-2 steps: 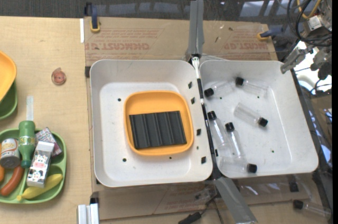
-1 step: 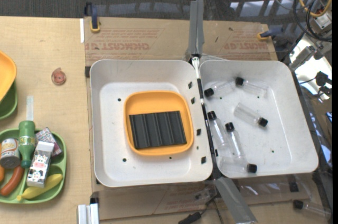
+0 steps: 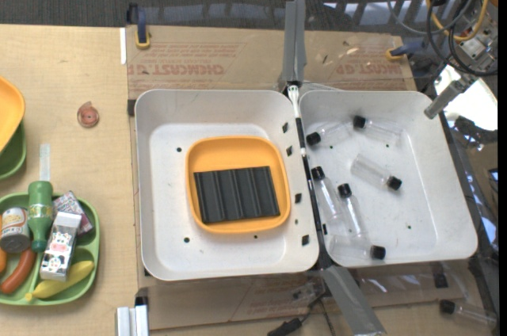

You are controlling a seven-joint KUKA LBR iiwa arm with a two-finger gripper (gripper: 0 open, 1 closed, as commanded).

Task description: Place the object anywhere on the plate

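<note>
Left bin (image 3: 158,247): orange plate (image 3: 207,156) at its centre, bearing a dark grey ribbed block (image 3: 238,194) that lies flat, slightly toward the plate's 5 o'clock. Right bin (image 3: 444,239): several clear black-capped tubes (image 3: 376,172) scattered loose. Gripper (image 3: 444,98) (a grey part at that bin's 2 o'clock rim): whether open or closed cannot be told.

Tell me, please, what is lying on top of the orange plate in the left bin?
A dark ribbed rectangular object lies flat on the orange plate, in the left bin. The plate surface under it is covered.
</note>
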